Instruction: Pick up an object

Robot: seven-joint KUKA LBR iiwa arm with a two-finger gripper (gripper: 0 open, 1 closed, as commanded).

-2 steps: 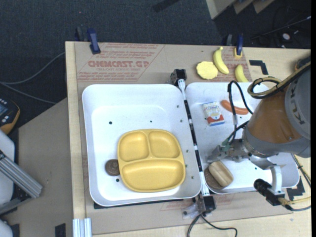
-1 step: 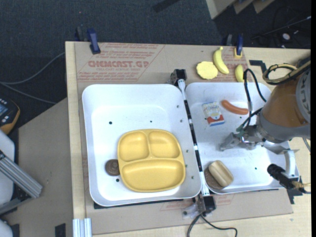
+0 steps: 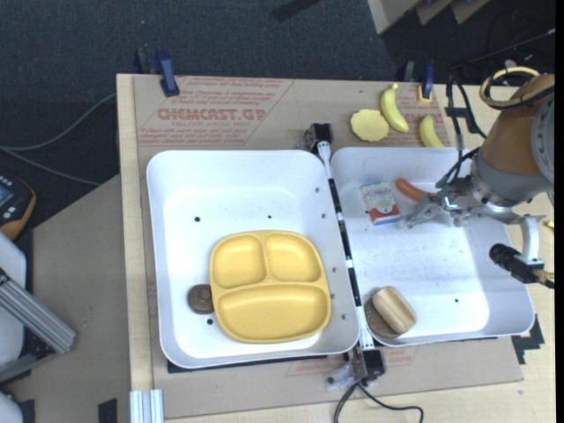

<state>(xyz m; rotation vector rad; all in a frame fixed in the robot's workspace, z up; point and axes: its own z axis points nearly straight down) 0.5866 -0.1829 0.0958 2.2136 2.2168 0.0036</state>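
The right bin (image 3: 493,311) holds a small white, blue and red box (image 3: 381,203) near its back left. An orange sausage (image 3: 408,189) lies just right of the box, and a tan bread roll (image 3: 390,311) sits at the front left corner. My gripper (image 3: 425,213) hangs low over the right bin's back part, just right of the box and below the sausage, with nothing visibly held. The grey arm with its orange band (image 3: 515,148) reaches in from the right. In the left bin (image 3: 176,201) lie a yellow divided plate (image 3: 269,285) and a small brown disc (image 3: 201,299).
On the bench behind the right bin lie two yellow bananas (image 3: 397,108) (image 3: 429,130) and a yellow lump (image 3: 370,124). A black divider clamp (image 3: 319,136) sits between the bins at the back. Cables run beside the arm on the right.
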